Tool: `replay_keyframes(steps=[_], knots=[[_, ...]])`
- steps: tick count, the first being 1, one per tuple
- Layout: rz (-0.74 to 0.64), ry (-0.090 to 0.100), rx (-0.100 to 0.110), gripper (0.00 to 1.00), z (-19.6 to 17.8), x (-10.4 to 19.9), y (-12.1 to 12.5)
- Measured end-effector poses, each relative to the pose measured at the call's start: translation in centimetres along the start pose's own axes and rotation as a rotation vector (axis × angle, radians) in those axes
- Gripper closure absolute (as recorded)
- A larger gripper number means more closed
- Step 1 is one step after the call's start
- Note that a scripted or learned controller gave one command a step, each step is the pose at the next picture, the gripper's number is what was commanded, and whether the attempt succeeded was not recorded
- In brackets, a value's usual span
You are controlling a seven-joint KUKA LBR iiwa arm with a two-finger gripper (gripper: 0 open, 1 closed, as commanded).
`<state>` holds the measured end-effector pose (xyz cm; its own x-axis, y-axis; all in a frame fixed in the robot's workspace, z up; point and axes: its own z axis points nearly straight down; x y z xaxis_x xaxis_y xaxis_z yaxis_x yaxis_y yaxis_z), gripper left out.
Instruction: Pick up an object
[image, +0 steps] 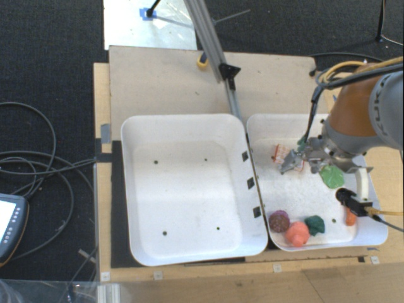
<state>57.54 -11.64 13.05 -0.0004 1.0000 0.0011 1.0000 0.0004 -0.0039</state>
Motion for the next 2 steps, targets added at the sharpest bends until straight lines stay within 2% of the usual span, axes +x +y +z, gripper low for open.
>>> replay_keyframes(steps=[1,2], knots=[[0.000,-0.001,-0.007,1.00,-1.5,-0.1,0.2],[-0.004,-0.003,-0.010,1.00,-6.1,-0.3,1.0]])
